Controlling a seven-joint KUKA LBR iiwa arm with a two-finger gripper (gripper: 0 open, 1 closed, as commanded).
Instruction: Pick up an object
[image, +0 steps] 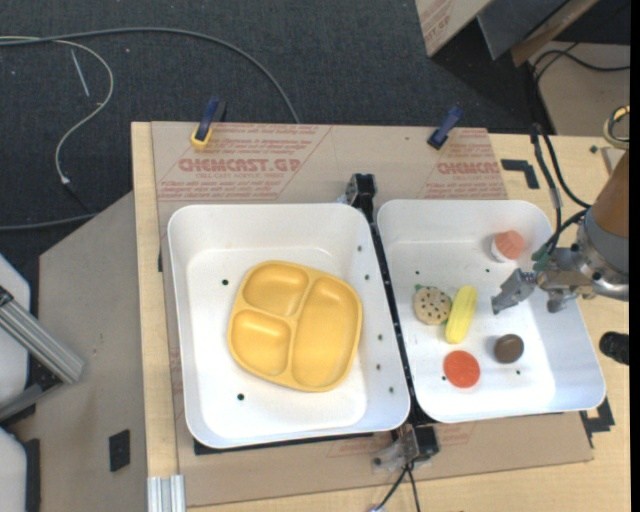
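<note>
Your hand hangs over the right bin, low above its floor, and you cannot tell from this slanted view how wide it stands; nothing shows in its hold. No item is picked out for you yet. The brown round piece lies just below the hand and looks like the nearest candidate. The pink-and-white piece lies just above the hand, near the bin's far wall. The yellow corn-like piece sits off to the hand's left, touching or nearly touching the speckled cookie, with the red disc further down-left.

The risks as you should weigh them: a descent here lands between items and closes on nothing. The brown piece is small and rounded, so it may roll away. Going left, the corn and cookie crowd each other and one may get nudged.
</note>
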